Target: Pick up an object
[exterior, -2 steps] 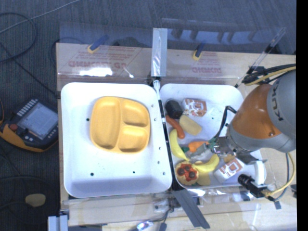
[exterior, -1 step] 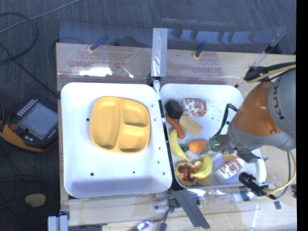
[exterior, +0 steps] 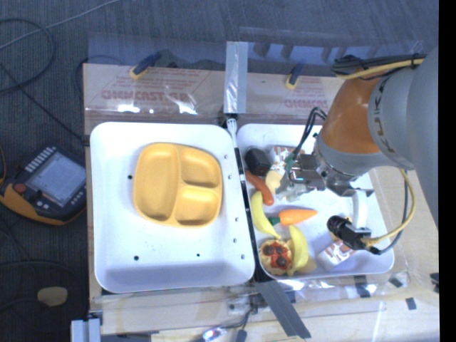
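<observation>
Nearest us, a tart [exterior: 276,256] and banana [exterior: 299,248] lie at the right bin's [exterior: 381,262] front. We see a carrot [exterior: 298,216] just behind them, under the claw [exterior: 296,180]; whether it is apart or together we cannot tell. A yellow tray [exterior: 178,184] fills the left bin [exterior: 114,262].

Both shallow white plastic bins [exterior: 114,262] look smooth and faintly glossy. The yellow three-compartment plastic plate [exterior: 177,184] at frame left is matt. At centre right, the small orange plastic carrot [exterior: 297,216] shines, as does the arm's orange band [exterior: 349,123].
</observation>
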Controlling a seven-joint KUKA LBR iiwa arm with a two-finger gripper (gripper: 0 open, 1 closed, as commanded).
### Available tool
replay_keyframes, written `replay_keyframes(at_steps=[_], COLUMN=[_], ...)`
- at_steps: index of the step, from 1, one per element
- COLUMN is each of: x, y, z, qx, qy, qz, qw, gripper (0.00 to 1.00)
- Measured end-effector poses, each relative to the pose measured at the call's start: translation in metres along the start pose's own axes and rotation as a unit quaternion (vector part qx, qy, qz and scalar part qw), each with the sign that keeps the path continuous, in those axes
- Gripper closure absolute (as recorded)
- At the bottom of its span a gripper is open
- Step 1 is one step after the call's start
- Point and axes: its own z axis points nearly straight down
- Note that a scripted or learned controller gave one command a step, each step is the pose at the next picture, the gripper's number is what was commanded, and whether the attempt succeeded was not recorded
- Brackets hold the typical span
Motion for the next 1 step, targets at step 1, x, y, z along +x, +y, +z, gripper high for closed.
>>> replay_keyframes(at_steps=[1], x=[-0.0004], y=[-0.0002], z=[0.0002], qx=[0.0], qy=[0.0], qz=[0.0], qw=[1.0], gripper=[0.0])
